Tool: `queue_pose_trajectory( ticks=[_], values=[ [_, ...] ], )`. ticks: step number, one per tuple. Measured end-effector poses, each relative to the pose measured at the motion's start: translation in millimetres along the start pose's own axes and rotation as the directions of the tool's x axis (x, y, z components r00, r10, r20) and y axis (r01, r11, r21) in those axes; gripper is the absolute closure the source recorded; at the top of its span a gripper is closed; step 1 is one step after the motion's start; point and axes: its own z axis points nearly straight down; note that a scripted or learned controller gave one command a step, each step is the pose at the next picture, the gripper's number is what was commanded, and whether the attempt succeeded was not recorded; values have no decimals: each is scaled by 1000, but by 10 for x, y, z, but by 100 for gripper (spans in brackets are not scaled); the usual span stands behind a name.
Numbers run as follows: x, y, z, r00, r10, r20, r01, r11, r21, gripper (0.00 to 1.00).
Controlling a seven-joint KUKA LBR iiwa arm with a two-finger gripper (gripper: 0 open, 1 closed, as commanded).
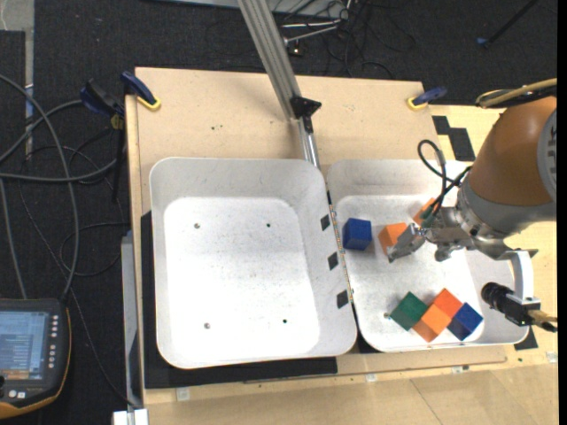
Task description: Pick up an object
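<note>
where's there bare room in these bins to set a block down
The left bin offers bare white floor from wall to wall. The right bin is crowded: blue cube, orange cube at the gripper, and a green, orange and blue cluster at its near edge. Its far strip is bare.

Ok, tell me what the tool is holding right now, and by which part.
It cannot be told. The tool sits right beside the lone orange cube in the right bin, but the view does not show the cube between its fingers.
</note>
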Motion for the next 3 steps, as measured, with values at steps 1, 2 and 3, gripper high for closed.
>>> queue_pose_trajectory(
  ticks=[1, 2, 3],
  values=[
    [24, -60, 450, 1000, 1, -1, -1, 1000, 1, 0],
    [26, -59, 912, 1000, 1, 1, -1, 1000, -3, 0],
    [26, -46, 788, 1000, 0, 1, 0, 1000, -8, 100]
  ],
)
